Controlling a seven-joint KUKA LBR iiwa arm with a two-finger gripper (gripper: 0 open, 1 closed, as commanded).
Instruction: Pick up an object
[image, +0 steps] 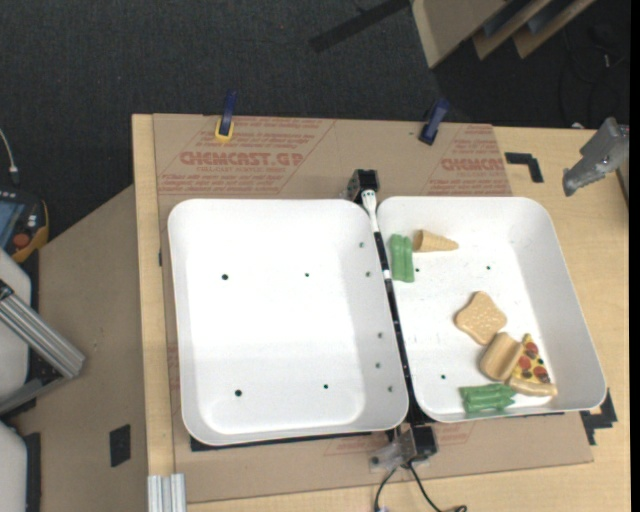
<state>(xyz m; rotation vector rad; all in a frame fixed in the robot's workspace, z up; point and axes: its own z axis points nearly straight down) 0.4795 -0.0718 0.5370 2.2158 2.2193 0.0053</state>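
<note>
Nearest the camera, along the front wall of the right bin (570, 300), a green piece (487, 399) is seen lying flat, its long axis running left to right. Just beside it, a pizza slice (531, 368) and a tan bread-like piece (498, 355) are found touching each other. A little farther back, a toast slice (480, 317) is set just beside the tan piece. Farther still, near the divider, a green stick (401, 258) is laid with its long axis front to back, and a cone-shaped piece (433, 241) is placed just beside it, pointing right. The left bin (200, 400) is set alongside.

Farthest back, at the right edge, the end effector (597, 160) is seen above the tabletop (300, 150), outside the bin; whether it is apart or together cannot be told. All candidate objects are judged to lie forward and to the left of it, and the cone-shaped piece and the toast slice appear about equally near.
</note>
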